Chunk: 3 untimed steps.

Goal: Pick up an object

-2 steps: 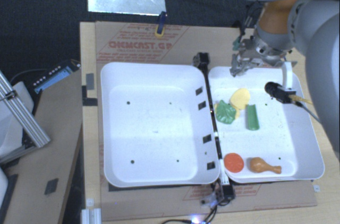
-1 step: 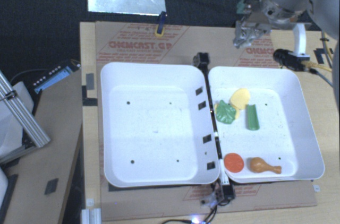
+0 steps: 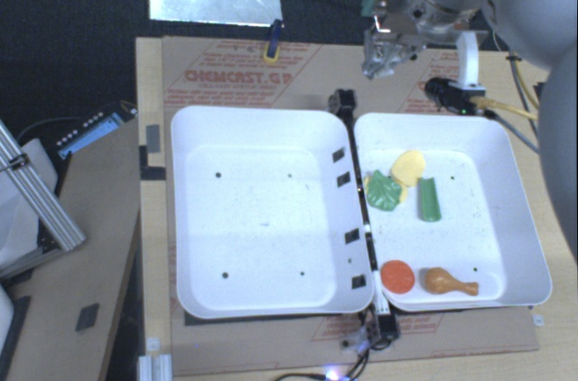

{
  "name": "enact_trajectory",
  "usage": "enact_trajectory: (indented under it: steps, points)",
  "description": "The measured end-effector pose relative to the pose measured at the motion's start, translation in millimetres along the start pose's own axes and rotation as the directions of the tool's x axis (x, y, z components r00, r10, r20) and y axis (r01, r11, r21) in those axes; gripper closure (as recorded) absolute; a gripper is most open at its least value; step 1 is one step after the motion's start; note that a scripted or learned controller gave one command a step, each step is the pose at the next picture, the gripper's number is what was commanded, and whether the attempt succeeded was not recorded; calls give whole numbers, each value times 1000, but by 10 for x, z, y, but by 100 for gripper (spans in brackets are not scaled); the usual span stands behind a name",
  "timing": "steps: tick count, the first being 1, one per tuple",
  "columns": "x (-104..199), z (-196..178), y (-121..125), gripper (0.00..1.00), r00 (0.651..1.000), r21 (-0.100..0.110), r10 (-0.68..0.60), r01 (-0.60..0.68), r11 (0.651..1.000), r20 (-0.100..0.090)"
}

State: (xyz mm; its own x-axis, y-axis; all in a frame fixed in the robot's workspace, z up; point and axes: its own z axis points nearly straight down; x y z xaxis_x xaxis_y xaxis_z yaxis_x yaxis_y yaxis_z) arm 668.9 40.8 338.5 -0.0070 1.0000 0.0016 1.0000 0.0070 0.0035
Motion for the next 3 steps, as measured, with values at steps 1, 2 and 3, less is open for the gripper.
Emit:
enact_trajectory:
  steps: [1,2,3]
  points:
    - [788,-267,-124,100,1000,-1,-5,5,1000,-3]
    - [175,168,-21,100,1000,5,11,-11,1000,4]
    - [-1039,467,-23,100,1000,4,17,-17,1000,8]
